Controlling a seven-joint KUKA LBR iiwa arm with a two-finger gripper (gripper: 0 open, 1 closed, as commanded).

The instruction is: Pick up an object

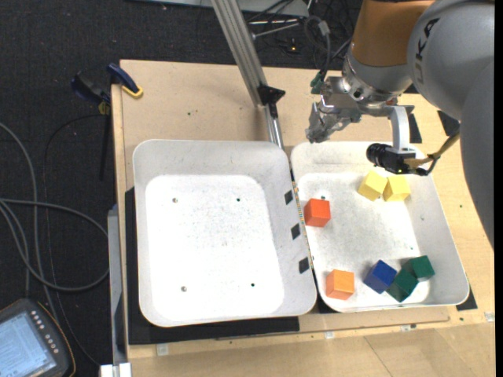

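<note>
Seven small matte cubes lie in the right bin (440, 234), a shallow white speckled tray. The red cube (317, 211), sitting slightly askew with no long axis, lies at six o'clock from the gripper (322, 128), well apart. Whether its fingers are parted, I cannot tell; nothing shows between them.

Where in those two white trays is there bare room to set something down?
The left bin offers bare floor from wall to wall. In the right bin, the middle is free, between the red-orange cube, yellow cubes and blue cube. Its near edge is crowded: orange cube, green cubes.
</note>
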